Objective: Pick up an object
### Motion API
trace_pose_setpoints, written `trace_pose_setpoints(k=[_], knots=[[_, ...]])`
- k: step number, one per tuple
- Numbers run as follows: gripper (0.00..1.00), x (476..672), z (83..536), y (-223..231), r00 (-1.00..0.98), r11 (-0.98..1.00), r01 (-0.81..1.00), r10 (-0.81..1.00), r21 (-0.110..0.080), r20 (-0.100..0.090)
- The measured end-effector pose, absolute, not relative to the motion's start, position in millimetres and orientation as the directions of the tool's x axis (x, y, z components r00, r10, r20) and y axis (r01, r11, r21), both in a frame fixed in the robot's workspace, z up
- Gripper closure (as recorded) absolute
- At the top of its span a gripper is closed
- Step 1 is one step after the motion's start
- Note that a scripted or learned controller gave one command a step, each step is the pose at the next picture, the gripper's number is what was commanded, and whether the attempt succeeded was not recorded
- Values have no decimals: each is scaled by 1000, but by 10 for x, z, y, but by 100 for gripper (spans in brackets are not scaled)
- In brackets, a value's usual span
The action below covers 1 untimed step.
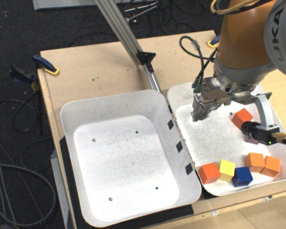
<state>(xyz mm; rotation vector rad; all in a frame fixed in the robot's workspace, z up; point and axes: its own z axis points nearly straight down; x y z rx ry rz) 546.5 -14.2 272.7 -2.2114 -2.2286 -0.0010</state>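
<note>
Bench w/ two white bins; gripper (197,113) over right bin (203,144), finger state can't tell; blocks (239,168) near front.

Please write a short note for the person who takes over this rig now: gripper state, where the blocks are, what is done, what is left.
Gripper: over the upper left part of the right bin, nothing visibly held.
Blocks, all in the right bin: orange block near the arm; along the lower edge an orange block, yellow block, blue block and two orange blocks.
Left bin: no blocks.
Done: no pick yet.
Left: grasp one block and lift it.
</note>
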Motion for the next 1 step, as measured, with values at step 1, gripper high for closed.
trace_pose_setpoints(k=[1], knots=[[100, 5365, 2464, 347, -8, 8, 1000, 1000, -3, 1]])
